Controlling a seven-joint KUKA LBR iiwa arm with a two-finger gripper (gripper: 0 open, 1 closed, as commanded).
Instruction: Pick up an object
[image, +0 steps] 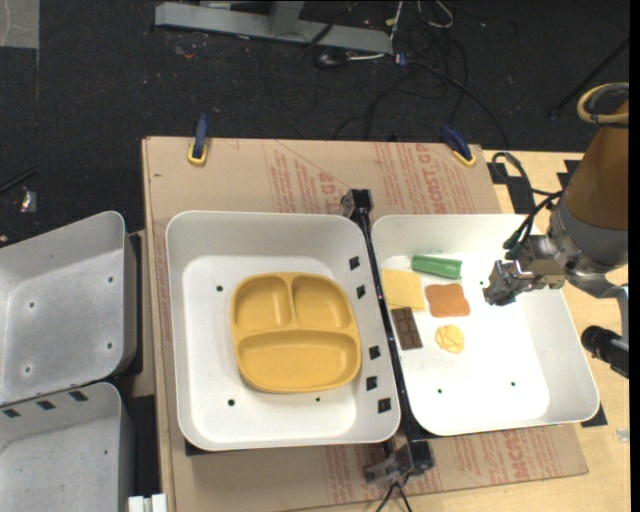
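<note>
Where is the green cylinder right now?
The green cylinder lies in the right bin, near its upper left, just above the orange square piece and left of the end effector.

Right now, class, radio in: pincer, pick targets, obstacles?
Pincer over right bin, holding nothing visible. Green piece, orange square nearest. Path looks clear.

The robot arm (603, 190) comes in from the right side, and it is grey with a big orange part up near the top. It bends down and to the left, with thin black wires looping beside its wrist. At its end is the small dark gripper (498, 287), which points left and a little down, low over the right white bin (520, 400), and it is too small and dark to see how its tips are set.
</note>
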